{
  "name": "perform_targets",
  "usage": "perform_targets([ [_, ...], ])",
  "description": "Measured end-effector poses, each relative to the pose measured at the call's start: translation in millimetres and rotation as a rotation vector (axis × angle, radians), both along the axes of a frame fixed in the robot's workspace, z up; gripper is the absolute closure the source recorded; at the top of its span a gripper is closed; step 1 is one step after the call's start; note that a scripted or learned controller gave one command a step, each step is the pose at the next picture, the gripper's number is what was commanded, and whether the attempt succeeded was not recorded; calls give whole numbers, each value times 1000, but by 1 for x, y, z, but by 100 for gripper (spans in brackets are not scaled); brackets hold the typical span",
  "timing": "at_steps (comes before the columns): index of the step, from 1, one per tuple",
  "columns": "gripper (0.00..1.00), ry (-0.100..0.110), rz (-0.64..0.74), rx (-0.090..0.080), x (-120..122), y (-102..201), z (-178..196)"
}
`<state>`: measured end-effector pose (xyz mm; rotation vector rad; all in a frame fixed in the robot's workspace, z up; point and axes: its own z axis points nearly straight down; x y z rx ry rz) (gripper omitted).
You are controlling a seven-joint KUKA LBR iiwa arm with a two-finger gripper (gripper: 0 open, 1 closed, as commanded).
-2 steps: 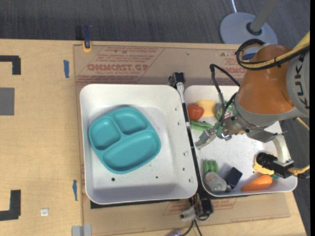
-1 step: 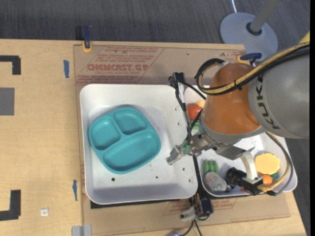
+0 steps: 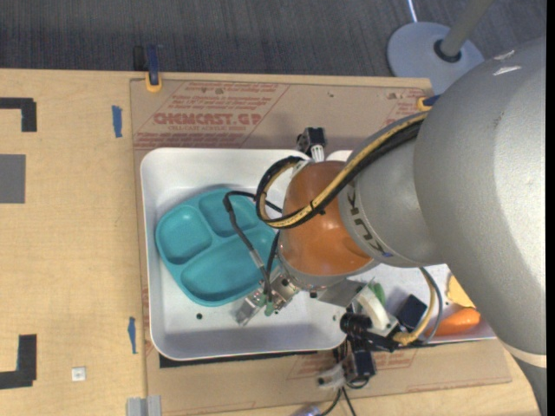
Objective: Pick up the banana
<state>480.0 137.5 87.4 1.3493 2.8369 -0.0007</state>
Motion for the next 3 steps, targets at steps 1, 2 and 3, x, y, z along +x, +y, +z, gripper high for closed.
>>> perform_targets([
  [1, 0, 0, -333, -10, 9, 54, -1],
  [2, 0, 0, -689, 0, 26, 65, 81],
  [3, 0, -19, 142, 3, 15, 70, 3],
])
